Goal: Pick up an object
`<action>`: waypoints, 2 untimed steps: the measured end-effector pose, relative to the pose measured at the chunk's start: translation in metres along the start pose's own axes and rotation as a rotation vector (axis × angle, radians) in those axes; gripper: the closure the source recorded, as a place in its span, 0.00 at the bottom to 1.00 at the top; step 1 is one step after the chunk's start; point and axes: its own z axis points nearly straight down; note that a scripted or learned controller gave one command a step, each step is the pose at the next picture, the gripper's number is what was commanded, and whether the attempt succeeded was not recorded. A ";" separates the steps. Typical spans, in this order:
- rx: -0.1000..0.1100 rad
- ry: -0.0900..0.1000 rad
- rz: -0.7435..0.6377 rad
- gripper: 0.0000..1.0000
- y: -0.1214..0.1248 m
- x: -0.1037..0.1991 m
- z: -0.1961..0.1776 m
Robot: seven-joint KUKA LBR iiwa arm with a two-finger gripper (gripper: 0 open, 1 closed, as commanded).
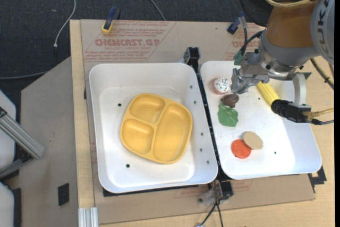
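Tool low in right bin, grip state unclear, brown lump just below at 6 o'clock, leafy green piece, round orange disc, glossy yellow divided tray in left bin, cardboard-covered tabletop, dark carpet

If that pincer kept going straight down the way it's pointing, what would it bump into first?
Most likely the small brown lump just under the pincer, in the right bin. Depth is hard to judge from this slanted view.

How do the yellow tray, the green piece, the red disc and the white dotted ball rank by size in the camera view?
1. yellow tray, by far
2. green piece
3. red disc, close to the green piece
4. white dotted ball
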 end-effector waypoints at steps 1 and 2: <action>-0.001 -0.001 0.002 1.00 0.015 0.044 0.004; 0.004 -0.001 0.002 1.00 0.018 0.104 0.020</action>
